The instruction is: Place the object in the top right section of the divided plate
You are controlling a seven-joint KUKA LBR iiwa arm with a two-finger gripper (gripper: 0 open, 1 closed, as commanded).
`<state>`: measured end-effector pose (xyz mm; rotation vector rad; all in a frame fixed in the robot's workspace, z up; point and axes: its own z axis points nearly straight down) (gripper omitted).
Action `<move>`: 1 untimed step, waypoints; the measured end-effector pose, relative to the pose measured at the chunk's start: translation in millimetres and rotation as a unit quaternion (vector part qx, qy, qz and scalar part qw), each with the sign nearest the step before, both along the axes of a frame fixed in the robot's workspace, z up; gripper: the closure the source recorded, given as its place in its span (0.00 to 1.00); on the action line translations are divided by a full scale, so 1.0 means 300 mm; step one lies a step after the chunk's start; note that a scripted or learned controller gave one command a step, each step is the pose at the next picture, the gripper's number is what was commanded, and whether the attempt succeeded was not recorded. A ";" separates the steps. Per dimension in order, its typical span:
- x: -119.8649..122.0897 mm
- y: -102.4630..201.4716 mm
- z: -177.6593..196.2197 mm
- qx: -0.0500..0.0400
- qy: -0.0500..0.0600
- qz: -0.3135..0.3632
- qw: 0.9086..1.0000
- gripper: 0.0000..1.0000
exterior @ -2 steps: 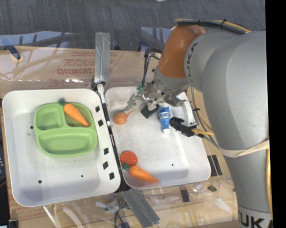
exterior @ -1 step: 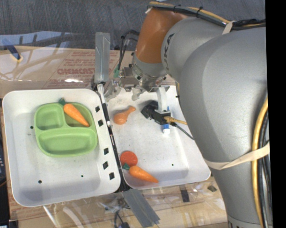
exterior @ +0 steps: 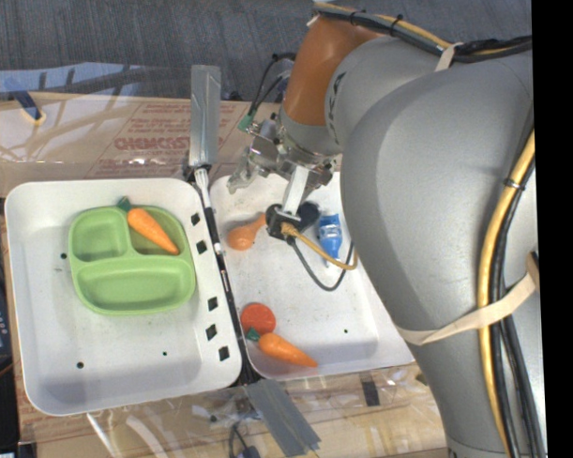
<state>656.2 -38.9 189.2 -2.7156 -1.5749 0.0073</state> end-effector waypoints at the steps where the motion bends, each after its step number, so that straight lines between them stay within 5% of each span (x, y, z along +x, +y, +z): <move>1: 0.000 0.187 0.001 0.000 0.000 -0.156 0.988 0.00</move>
